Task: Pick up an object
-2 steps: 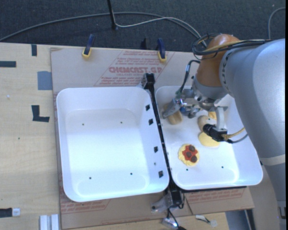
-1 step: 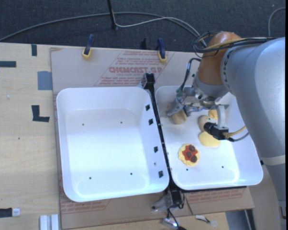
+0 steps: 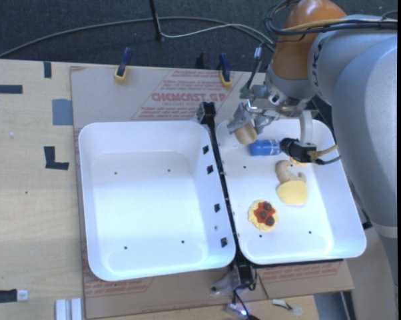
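You are looking down at the grey arm (image 3: 360, 105) reaching in from the right, its orange band (image 3: 300, 35) sitting above the wrist and the whole bulk hanging over the far corner of the right bin (image 3: 320, 245). Beside that bin, the left bin (image 3: 147, 205) is lying with its white floor showing, the two touching along a black divider (image 3: 217, 179), and both are resting on a cardboard sheet (image 3: 174, 95) clamped to the bench. The gripper (image 3: 244, 125) is hovering at the far left corner of the right bin, and a small tan cylinder (image 3: 246, 134) is sitting right at its tip; you cannot tell whether it is pinched or merely lying beneath. Just beside it a blue piece (image 3: 264, 148) is lying on the bin floor. Nearer you, a pale yellow mushroom-like piece (image 3: 291, 185) is resting, and closest, a small yellow disc with red and dark spots (image 3: 263, 215) is lying apart from the others.
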Controlling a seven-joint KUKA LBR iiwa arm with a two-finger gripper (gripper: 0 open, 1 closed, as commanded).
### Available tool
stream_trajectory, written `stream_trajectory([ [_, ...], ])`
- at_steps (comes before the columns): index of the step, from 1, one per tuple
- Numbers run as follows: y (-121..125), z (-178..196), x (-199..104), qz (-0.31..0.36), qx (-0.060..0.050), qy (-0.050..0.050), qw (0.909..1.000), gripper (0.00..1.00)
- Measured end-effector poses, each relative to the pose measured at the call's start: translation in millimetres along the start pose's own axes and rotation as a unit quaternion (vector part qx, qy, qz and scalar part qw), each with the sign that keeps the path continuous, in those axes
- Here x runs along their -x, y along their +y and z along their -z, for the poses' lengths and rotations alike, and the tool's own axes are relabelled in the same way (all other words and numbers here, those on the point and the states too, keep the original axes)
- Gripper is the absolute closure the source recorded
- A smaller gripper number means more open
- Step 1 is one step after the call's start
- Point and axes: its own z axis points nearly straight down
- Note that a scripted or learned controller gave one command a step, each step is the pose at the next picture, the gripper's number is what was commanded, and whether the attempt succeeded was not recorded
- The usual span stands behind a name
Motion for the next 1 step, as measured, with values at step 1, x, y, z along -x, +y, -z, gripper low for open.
stream_trajectory([
  [1, -11.0, -4.9, -73.9, 0.016, -0.004, 0.0, 0.9999, 1.0],
])
